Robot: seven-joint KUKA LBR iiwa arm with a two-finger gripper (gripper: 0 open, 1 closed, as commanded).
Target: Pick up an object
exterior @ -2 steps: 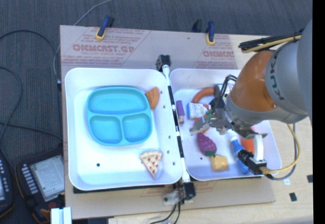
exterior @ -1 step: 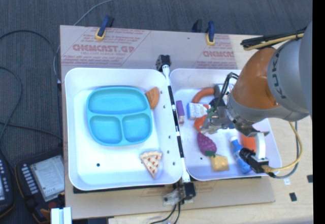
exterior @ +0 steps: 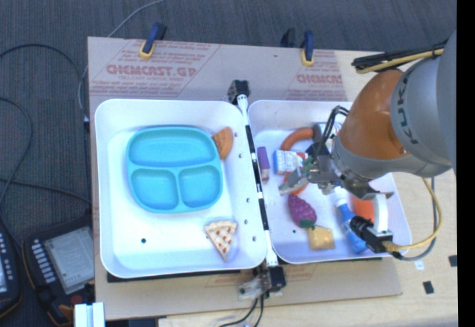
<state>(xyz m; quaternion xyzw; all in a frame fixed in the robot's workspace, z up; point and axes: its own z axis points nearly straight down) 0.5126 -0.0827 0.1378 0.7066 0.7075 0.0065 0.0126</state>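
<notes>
I am reading the right bin [exterior: 401,203] from the near rim back. Nearest me are lying a yellow block [exterior: 321,238] and a blue item [exterior: 355,241]. Just behind them a purple piece [exterior: 300,209] is resting, its long axis running diagonally. The gripper [exterior: 297,181] is hovering right above and touching-close behind it; I cannot tell its finger state. A small printed packet [exterior: 286,162] and an orange curved piece [exterior: 297,137] are crowding the far side, likely obstructing.

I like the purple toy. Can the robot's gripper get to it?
Probably yes. The gripper hovers just above the purple toy in the right bin, and nothing covers it.
</notes>
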